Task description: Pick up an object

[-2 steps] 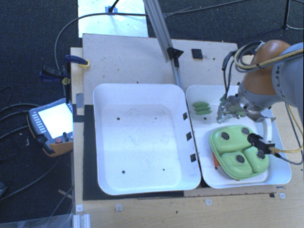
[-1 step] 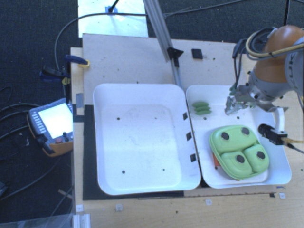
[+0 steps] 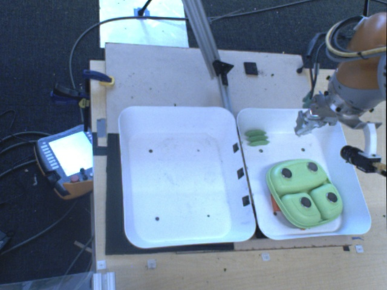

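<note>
Two white bins (image 3: 181, 116); one large green lidded container (image 3: 304, 193); one small green piece (image 3: 257, 138).

My arm (image 3: 361, 71) at the right edge of the frame: grey metal casing, rounded joints. Broad orange band (image 3: 369, 38) wraps the segment above the wrist. Pale yellowish cable loops over the top beside a dark one, upper right. Wrist ends in a small grey metal gripper (image 3: 304, 124). A black cylindrical fitting (image 3: 358, 157) juts out lower down.
</note>
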Action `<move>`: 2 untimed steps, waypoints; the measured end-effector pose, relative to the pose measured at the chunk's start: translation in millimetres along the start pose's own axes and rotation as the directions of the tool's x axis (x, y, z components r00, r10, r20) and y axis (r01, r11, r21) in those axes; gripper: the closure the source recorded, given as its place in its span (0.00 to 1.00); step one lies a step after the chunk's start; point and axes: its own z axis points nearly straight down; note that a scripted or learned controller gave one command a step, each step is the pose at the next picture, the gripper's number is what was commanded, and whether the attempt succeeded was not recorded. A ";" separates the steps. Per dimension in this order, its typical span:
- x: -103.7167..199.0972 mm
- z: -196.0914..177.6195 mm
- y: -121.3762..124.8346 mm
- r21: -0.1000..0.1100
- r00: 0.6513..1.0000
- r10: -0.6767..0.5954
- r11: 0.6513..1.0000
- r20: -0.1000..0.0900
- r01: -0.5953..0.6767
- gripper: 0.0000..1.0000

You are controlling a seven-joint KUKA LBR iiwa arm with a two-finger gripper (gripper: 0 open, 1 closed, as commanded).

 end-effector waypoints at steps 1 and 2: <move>48.7 0.6 -8.9 0.007 1.000 -0.004 1.000 -0.003 0.004 1.00; 94.1 4.5 -2.0 0.005 1.000 -0.005 1.000 -0.003 0.005 1.00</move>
